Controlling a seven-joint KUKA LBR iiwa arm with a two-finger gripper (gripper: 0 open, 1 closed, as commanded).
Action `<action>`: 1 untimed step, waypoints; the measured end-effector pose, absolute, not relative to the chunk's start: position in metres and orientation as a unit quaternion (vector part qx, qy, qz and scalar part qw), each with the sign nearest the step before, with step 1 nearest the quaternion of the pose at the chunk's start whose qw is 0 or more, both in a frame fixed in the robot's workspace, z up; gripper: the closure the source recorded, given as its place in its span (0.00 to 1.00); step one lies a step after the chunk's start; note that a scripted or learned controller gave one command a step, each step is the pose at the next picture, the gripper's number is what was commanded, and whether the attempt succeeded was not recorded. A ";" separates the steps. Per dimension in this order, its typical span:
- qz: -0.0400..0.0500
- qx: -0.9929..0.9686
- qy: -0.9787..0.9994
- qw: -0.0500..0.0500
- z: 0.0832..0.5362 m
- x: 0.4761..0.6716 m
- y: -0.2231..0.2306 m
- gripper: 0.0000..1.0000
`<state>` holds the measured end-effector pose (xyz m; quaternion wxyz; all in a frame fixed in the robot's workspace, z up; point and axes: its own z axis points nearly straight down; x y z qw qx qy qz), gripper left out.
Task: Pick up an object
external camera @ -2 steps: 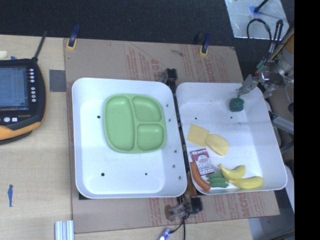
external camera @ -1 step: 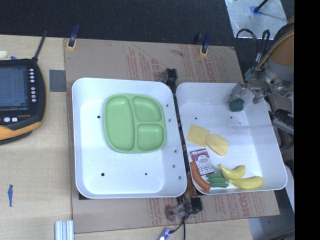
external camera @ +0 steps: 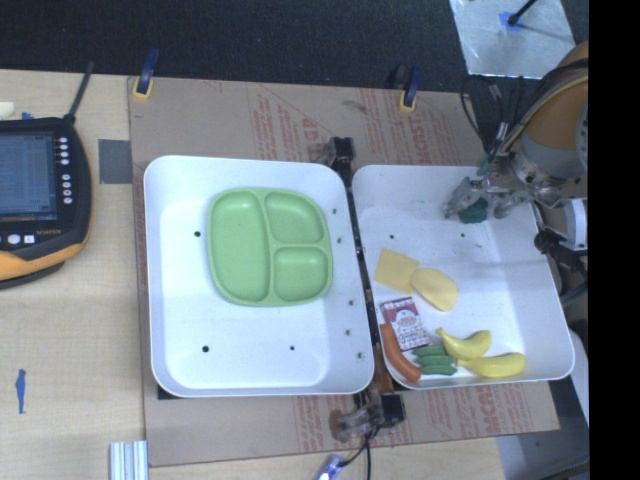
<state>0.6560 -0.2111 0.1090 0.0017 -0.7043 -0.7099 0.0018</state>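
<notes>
The right bin (external camera: 520, 278) holds several toy foods along its near left side: a yellow cheese slice (external camera: 396, 268), a pale yellow chip (external camera: 434, 288), a red and white packet (external camera: 405, 323), an orange sausage (external camera: 398, 356), a green pod (external camera: 435, 360) and two bananas (external camera: 466, 345) (external camera: 496, 366). My gripper (external camera: 478, 202) hangs low over the far right part of this bin, well away from those foods. A small dark teal shape (external camera: 473, 209) sits right at its tip. I cannot make out whether that shape is held.
The left bin (external camera: 175, 298) contains a green divided plate (external camera: 268, 246). A tablet controller (external camera: 35, 193) lies on the bench at far left. Clamps (external camera: 404, 86) pin the cardboard at the back. Cables hang near the arm at right.
</notes>
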 end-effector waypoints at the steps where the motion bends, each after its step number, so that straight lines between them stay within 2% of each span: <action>1: 0.000 -0.705 -0.709 0.000 0.199 0.657 -0.212 0.00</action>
